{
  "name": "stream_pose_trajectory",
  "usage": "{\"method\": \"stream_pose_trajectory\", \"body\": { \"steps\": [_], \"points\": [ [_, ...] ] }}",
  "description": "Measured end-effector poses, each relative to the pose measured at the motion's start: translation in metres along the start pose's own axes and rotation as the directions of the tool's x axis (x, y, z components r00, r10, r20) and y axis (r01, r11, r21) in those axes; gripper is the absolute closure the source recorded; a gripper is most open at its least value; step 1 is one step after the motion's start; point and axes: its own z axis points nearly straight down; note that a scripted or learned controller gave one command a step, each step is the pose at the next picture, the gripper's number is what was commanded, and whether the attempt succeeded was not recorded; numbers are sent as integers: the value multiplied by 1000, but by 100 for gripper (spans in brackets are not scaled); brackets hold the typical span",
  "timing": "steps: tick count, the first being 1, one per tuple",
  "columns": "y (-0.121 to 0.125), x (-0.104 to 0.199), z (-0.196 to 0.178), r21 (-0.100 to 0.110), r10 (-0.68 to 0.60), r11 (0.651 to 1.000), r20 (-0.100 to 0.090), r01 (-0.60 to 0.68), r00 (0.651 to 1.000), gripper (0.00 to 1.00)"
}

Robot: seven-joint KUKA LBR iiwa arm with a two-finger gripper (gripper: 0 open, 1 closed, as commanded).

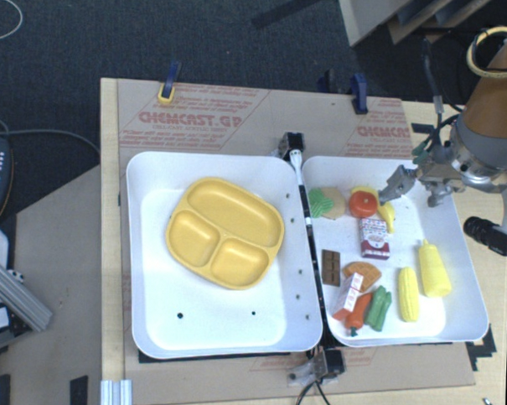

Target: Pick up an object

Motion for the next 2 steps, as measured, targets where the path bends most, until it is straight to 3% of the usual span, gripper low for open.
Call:
{"method": "stream_pose_trajectory", "body": {
  "steps": [1, 2],
  "points": [
    [3, 0, -8, -15, -3, 1000, 2, 3, 1000, 0],
    [-4, -5, 40, -8, -2, 1000, 0, 2, 1000, 0]
  ]
}}
